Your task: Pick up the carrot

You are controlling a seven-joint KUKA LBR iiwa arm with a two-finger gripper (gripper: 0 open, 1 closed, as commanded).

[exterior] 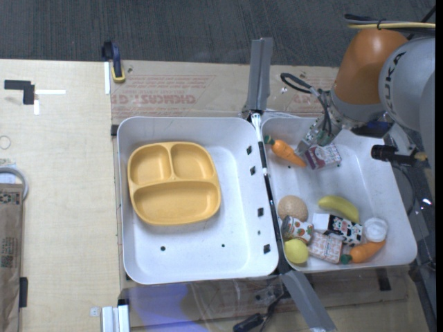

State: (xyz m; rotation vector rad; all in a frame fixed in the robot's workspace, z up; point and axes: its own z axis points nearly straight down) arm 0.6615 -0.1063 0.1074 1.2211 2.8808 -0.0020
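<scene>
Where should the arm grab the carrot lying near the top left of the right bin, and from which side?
Grip the carrot across its thick middle, coming down from above. It lies flat and slanted, leafy end toward the bin wall, so set the tool crosswise to its length.

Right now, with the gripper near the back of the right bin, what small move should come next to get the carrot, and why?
Probably shift the gripper a little toward the divider and lower it: the carrot lies just beside it, apart from it, on the right bin floor, and a small packet sits right under the gripper.
</scene>
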